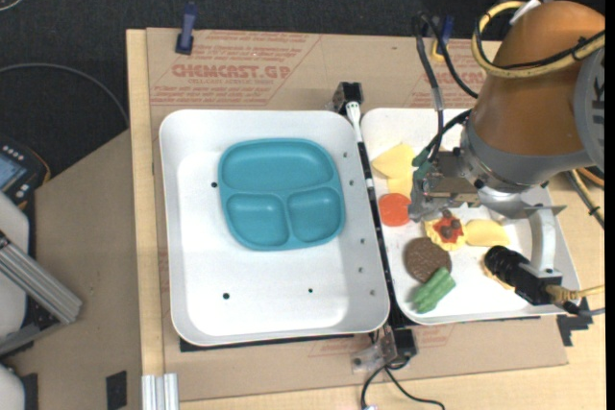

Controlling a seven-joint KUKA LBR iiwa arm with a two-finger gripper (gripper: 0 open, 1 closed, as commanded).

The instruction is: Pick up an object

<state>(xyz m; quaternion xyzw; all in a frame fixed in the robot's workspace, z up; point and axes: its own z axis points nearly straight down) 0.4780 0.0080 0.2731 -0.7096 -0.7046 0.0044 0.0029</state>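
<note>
1. Camera view: the gripper [430, 195] hangs low over the right bin [476, 302], in that bin's 9 o'clock half.
2. Nearest candidate: the orange disc [394, 208], just beside the gripper at its 8 o'clock and close to the bin's left wall.
3. Other pieces: a red-and-yellow piece [445, 229] at the gripper's 5 o'clock, a brown disc [425, 258] at 6 o'clock with a green piece [432, 289] beyond it, and a yellow wedge [394, 160] at 11 o'clock.
4. Handling, judged: the orange disc looks like small toy food, so it is probably light, stiff and smooth. It would likely slip if pinched on its rounded edge, so a grip across its width from above is better.
5. The nearby wall may crowd a grip on that side.
6. Jaws: cannot tell how far open, as the wrist hides them. Nothing is seen held.
7. The left bin [259, 293] holds a teal divided plate [281, 192].
</note>
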